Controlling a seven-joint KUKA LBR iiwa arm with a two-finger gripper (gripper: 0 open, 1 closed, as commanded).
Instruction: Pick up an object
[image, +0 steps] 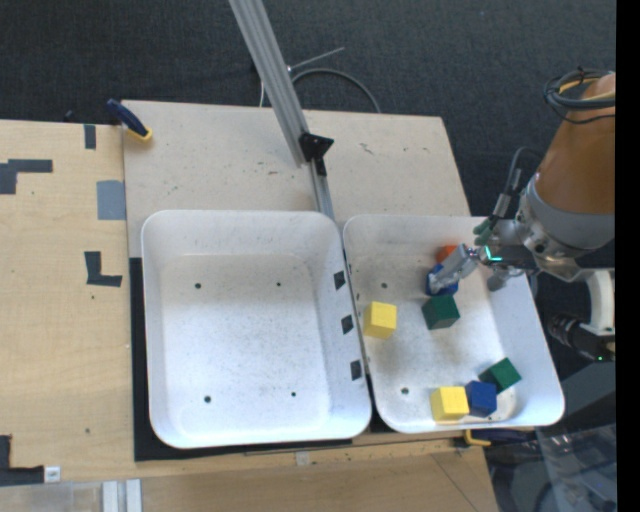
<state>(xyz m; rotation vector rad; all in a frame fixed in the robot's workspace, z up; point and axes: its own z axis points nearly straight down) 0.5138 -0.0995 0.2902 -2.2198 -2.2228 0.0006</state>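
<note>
My gripper (476, 272) hangs over the upper part of the right bin (530, 345), reaching in from the right below the orange-banded wrist. Its fingers look spread, so it is open, with nothing seen between them. One finger (456, 266) lies just above a blue block (441, 283). An orange piece (447, 252) peeks out behind that finger. A dark green cube (440, 312) sits right below the blue block. A yellow cube (380, 319) rests near the bin's left wall.
At the right bin's front corner lie a yellow cube (450, 402), a blue cube (482, 398) and a green cube (503, 374). The left bin (160, 300) stands beside it. A slanted metal rail (283, 85) crosses the bench behind the bins.
</note>
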